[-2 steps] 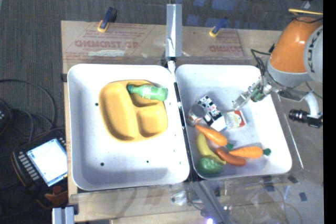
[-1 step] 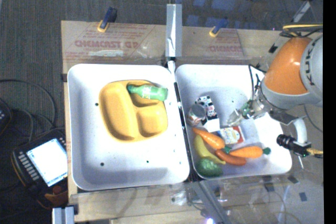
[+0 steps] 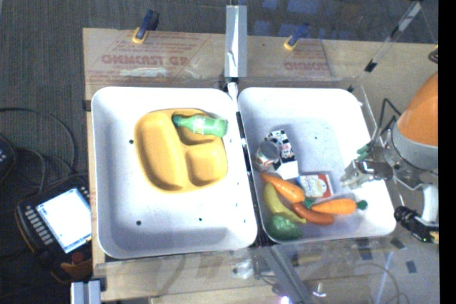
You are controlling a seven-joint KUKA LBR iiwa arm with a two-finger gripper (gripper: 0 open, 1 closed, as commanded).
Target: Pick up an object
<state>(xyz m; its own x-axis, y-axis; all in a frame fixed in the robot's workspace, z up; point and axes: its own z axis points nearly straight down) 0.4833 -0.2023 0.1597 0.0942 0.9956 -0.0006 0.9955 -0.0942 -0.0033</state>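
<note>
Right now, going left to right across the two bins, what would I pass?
Yellow tray → green bottle → small can → orange carrot → gripper.

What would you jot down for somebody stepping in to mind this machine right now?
Gripper: at the right edge of the right bin, nothing seen between its fingers; open or shut is unclear.
Right bin: two carrots, a banana, a green vegetable, a small card packet and a small can, all clustered at its near left.
Left bin: a yellow divided tray with a green bottle lying on it.
Done: nothing lifted yet.
Left: pick any one object.
</note>
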